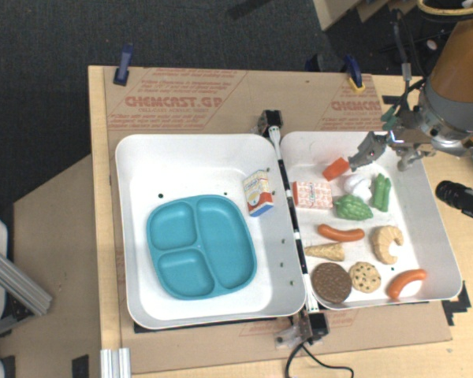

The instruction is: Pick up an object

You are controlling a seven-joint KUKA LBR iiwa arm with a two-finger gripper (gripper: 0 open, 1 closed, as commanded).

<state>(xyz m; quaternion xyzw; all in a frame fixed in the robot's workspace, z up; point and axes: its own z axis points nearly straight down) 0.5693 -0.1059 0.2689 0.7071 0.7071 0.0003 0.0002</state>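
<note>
From the camera view above the bench (181,105), the arm (457,69) reached in from the right over the far part of the right bin (437,242). Its hand (382,150) hung just above the bin's upper area, near an orange carrot-like piece (336,168) and a small white item (356,184). Nothing showed between its tips, and whether they stood apart or together could not be told at this angle.

The right bin carried the toy food from which one thing was to be taken: a pink-and-white wafer packet (312,195), green leafy pieces (353,207), a green pepper (380,193), a red sausage (340,232), a cone (325,251), a croissant (388,243), a chocolate round (331,282), a chip cookie (364,276) and an orange-and-white piece (406,283). The left bin (134,172) held a teal divided tray (201,245) and a small milk carton (258,193) just beside the tray's far right corner.

The step in hand looked like the approach, with no grasp made. The carrot-like piece lay nearest the hand and seemed the likely target. The next move would call for a descent centred on that piece, with its neighbours kept out of the closing tips, then a clean lift.
</note>
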